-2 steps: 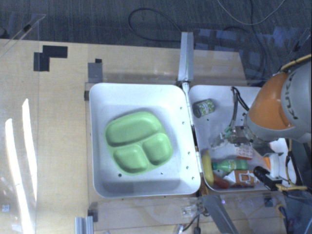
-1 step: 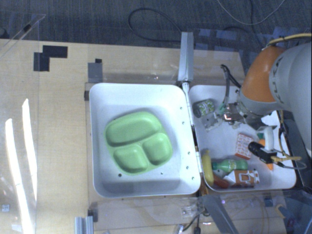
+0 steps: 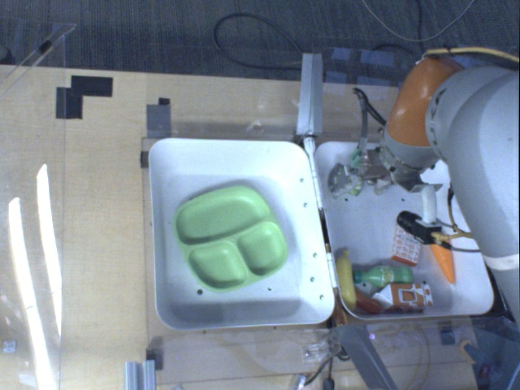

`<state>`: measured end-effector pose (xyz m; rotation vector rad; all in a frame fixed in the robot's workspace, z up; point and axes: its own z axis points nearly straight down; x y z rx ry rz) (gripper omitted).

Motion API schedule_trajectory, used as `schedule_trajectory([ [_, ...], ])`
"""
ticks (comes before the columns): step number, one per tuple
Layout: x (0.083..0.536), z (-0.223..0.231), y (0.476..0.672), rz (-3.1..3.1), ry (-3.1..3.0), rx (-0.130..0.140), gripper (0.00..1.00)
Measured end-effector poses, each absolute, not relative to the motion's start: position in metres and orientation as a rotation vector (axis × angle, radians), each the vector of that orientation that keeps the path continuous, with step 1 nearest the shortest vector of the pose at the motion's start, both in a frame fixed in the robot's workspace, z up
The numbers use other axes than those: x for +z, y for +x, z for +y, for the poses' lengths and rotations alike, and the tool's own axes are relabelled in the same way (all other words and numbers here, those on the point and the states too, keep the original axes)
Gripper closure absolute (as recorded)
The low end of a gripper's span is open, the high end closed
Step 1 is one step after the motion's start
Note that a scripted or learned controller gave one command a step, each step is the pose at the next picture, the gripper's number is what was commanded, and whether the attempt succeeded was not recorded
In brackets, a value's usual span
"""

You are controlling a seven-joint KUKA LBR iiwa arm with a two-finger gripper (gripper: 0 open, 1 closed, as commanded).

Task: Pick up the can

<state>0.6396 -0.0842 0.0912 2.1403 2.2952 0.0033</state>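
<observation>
Seen from above, the left shallow white bin holds just a pale green plastic tray with three compartments, lying flat near its middle and playing no part in the job. The right shallow white bin carries the clutter, mostly crowded against its near wall: a yellow banana lies along the left wall, a green plastic bottle lies on its side next to it, and a brown and white carton sits just nearer. An orange carrot lies towards the right. The small red-and-white labelled can rests tilted just beyond the carton, though at this size it is probably, not certainly, a can. The grey arm with the orange band comes in from the right and puts the two-finger gripper over the bare far-left corner of that bin, well apart from the can, so I judge no grasp is under way. The gripper's tip is a silvery glinting blur, so I cannot tell whether it is spread or pressed together. The arm's bulk hides the bin's far-right part and covers some of the carrot.
</observation>
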Motion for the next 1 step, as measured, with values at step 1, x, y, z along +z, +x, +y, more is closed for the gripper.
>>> schedule_trajectory([
  [1, 0.0839, -0.0885, 0.6574, 2.185, 2.330, -0.070, 0.00],
])
